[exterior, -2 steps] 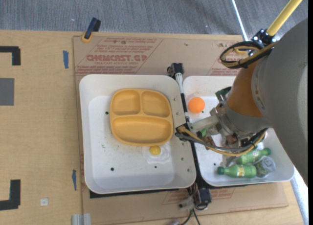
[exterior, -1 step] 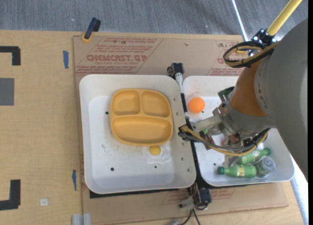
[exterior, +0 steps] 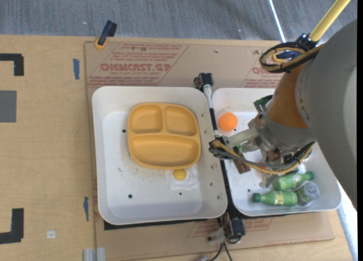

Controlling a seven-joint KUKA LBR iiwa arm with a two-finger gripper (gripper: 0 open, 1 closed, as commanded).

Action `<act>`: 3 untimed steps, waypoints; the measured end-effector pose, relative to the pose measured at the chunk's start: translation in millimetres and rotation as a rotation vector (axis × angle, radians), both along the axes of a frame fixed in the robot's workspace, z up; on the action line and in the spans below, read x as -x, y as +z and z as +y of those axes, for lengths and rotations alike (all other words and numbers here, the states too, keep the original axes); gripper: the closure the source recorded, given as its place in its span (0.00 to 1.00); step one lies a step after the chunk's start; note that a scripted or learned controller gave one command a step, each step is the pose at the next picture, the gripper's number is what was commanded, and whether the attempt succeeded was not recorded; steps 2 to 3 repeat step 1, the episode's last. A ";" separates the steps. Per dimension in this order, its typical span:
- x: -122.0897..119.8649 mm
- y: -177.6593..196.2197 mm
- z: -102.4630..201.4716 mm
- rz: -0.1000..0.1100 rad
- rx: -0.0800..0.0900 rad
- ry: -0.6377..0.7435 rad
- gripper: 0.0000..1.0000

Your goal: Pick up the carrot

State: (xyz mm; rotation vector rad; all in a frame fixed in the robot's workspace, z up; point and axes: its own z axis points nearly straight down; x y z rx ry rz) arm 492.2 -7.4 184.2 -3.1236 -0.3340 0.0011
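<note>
My gripper [exterior: 270, 155] is low over the middle of the right bin [exterior: 244, 96], under the grey arm and its orange band. The wrist and yellow cables cover the gripper, and the arm's bulk hides much of that bin's middle and right side. A small round orange ball [exterior: 227, 121] lies in the right bin's upper left, just left of the wrist and apart from it. A small brown piece [exterior: 243, 167] pokes out at the wrist's lower left; I cannot tell what it is.
Two green bottles [exterior: 283, 192] lie along the right bin's front edge, below the wrist. The left bin [exterior: 108, 158] holds a yellow divided plate [exterior: 164, 135] and a toy fried egg [exterior: 180, 176] in front of it. A black bracket [exterior: 203, 80] marks the seam between the bins.
</note>
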 end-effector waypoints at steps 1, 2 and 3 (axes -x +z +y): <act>13.5 0.0 -10.2 0.004 -0.002 -0.014 0.00; 13.5 0.0 -10.2 0.004 -0.002 -0.014 0.00; 13.5 0.0 -10.2 0.004 -0.002 -0.014 0.00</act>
